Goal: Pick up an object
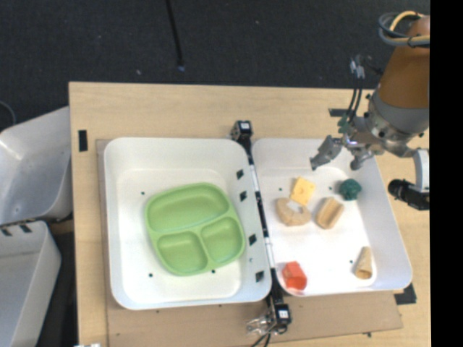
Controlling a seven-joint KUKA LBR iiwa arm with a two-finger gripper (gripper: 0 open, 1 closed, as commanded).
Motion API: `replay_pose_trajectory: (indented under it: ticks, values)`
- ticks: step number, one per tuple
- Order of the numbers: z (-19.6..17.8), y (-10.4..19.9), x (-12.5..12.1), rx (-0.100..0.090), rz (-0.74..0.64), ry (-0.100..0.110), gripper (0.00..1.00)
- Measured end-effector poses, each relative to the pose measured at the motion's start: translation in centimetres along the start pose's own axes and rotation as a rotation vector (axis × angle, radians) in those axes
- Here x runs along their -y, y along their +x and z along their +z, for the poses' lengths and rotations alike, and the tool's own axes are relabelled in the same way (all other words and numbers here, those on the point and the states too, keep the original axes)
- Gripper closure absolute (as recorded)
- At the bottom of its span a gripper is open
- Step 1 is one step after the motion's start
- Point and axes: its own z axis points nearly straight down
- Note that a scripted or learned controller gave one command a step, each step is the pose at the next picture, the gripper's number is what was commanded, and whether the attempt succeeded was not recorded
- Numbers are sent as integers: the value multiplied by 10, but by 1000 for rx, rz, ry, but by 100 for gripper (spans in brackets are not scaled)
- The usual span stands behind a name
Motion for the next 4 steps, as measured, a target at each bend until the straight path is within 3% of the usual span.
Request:
replay_pose_trajectory:
  ticks: [3, 4]
  values:
    - [157, -6, 2, 1, 2, 4, 0]
    - [143, -7, 1, 2, 6, -2, 100]
